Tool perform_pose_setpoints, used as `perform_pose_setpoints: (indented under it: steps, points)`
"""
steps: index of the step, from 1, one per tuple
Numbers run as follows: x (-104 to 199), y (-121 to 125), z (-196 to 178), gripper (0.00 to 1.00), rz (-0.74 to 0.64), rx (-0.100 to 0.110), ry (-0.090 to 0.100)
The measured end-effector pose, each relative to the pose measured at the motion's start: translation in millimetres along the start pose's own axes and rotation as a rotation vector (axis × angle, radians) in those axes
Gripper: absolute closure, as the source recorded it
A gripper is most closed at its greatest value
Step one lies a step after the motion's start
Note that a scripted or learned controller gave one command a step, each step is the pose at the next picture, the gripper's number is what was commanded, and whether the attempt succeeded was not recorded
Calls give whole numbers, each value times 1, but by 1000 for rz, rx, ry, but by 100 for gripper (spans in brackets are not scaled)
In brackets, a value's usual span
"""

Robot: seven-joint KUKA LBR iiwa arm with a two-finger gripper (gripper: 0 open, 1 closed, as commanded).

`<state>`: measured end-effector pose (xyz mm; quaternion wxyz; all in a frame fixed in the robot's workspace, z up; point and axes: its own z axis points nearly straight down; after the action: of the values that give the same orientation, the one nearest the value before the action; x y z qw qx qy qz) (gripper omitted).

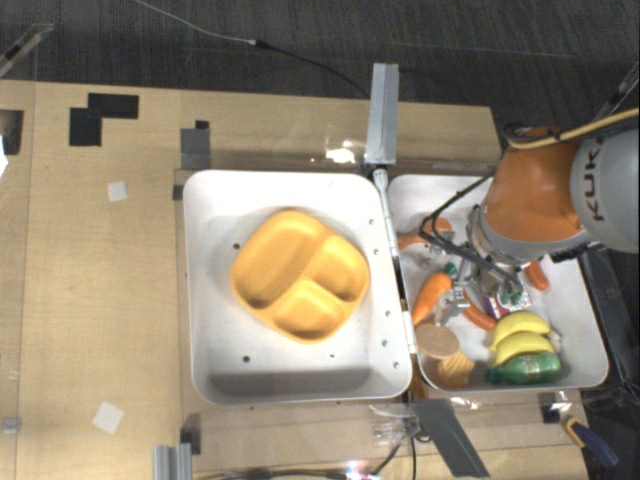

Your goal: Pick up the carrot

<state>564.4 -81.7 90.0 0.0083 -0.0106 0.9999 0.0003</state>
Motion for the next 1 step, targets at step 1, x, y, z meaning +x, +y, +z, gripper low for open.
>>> perform_pose_setpoints:
  steps: [1]
  points:
    - [-3,1,-13,100,-4,1,-5]
